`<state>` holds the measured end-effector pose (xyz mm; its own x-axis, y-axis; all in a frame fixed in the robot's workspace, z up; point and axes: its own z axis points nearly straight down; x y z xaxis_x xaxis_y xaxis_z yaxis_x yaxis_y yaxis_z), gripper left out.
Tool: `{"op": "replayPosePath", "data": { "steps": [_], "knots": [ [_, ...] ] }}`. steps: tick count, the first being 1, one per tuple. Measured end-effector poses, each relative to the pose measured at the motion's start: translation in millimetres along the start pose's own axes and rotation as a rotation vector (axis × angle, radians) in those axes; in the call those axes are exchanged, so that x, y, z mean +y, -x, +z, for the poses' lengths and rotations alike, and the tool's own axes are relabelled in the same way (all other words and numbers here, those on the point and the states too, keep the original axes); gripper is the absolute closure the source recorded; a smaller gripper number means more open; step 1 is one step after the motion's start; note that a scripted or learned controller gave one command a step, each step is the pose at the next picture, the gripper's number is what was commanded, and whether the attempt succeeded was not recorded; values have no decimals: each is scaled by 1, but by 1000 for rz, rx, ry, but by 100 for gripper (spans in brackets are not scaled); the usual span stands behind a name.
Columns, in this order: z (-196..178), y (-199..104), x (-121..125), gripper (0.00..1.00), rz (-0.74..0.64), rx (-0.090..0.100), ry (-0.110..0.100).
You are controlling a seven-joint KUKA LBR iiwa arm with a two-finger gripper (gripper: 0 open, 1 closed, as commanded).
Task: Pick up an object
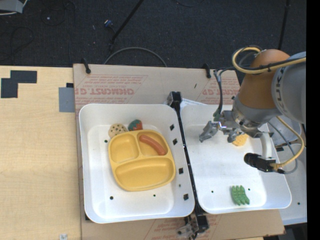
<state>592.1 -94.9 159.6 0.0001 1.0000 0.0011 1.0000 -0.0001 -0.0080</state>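
Observation:
My gripper [219,135] hangs over the upper middle of the right bin [220,184], its fingers spread open and nothing between them. One finger [206,133] points down to the left. A small yellow object [241,140] lies on the bin floor just right of the other finger, outside the gap. A green ridged object [240,195] lies near the bin's front right corner, well below the gripper.
The left bin [95,184] holds a yellow compartment tray [142,174] with a sausage [153,144] in its upper right section. A cookie [117,129] and a red-and-green piece [135,125] sit behind the tray. A black divider [181,149] separates the bins.

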Motion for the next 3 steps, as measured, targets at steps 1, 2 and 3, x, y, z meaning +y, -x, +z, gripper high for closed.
{"op": "replayPosePath", "data": {
  "steps": [1,2,3],
  "knots": [
    [64,-2,0,0,0,0,0],
    [73,-3,-1,0,3,0,2],
    [62,-2,-1,100,7,0,2]
  ]
}}
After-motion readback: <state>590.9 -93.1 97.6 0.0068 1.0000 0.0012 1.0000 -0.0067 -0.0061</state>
